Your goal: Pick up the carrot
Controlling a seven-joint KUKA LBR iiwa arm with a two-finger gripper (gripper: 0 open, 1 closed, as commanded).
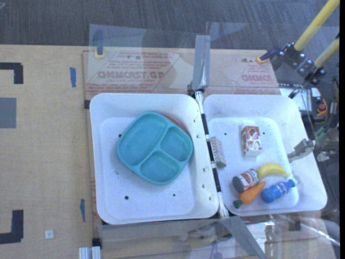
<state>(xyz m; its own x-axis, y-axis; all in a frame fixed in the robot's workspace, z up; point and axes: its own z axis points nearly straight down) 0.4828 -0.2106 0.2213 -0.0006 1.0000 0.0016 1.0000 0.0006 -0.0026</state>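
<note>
I see the bench [43,144] as a wide tan surface with black and blue tape marks along its left side. On it sit the two shallow white bins, touching along their inner rims. The left bin [108,198] carries a teal divided plate [155,147] with three compartments, lying tilted toward the bin's middle, with a sliver of something orange-brown showing under its upper right edge.

The right bin [226,109] holds the smaller things. Near its upper middle lies a small red and white carton [251,139]. Against the left wall I make out a thin patterned strip [217,150], too small to identify. The rest cluster in the lower right corner: a yellow banana [273,170], a blue bottle [277,191] just below it, and a small can [245,179] with a red label, lying on its side.

The carrot [250,193] is in that same cluster, orange, lying slantwise with its green end toward the lower left, touching the can above it and just beside the bottle.

The gripper [302,150] sits at the right bin's right rim, well apart from the carrot. I cannot tell how its jaws stand; it is too blurred there.
</note>
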